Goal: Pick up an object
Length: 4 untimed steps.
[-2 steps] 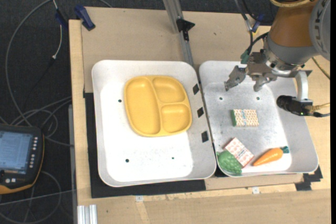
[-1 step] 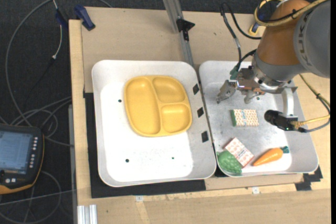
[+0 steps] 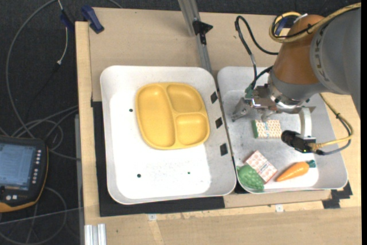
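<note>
Toys lie in the white right bin (image 3: 330, 123). The metal two-finger gripper (image 3: 267, 116) hangs right over a small checkered block (image 3: 268, 128), mid-right of the frame. I cannot tell its grip. Go straight down, squeeze gently.

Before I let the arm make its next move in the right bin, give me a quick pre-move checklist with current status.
1. Tool over right bin: ok.
2. Target below it: checkered block sits just under the tool: ok.
3. Anything held already: cannot tell.
4. Neighbours apart from the target: carrot, patterned box and green item lie nearer the front edge: ok.
5. Yellow divided tray sits in left bin, out of the way: ok.
</note>
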Tool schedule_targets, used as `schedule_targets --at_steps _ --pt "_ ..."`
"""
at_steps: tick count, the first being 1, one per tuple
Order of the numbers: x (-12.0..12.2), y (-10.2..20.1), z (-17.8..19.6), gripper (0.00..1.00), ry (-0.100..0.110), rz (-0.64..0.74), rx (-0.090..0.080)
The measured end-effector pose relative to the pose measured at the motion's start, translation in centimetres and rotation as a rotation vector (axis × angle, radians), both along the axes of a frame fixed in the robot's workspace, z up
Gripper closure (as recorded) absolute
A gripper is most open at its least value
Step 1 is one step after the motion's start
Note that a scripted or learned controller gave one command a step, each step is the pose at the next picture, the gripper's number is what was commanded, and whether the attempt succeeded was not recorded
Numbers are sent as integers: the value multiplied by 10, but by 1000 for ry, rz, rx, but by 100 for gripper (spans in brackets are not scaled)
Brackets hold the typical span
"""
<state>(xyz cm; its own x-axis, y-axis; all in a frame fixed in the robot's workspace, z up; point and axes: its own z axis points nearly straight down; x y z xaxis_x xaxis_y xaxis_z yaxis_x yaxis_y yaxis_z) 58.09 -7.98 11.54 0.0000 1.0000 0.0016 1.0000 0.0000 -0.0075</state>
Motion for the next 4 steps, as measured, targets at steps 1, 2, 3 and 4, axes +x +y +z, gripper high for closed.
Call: schedule_targets --at_steps 1,2,3,4 --pt "2 0 14 100 -8 0 1" --pt "2 -3 58 100 -13 1 -2" --pt "2 -6 103 100 -14 1 -2" --pt "3 -6 127 100 -12 1 -2"
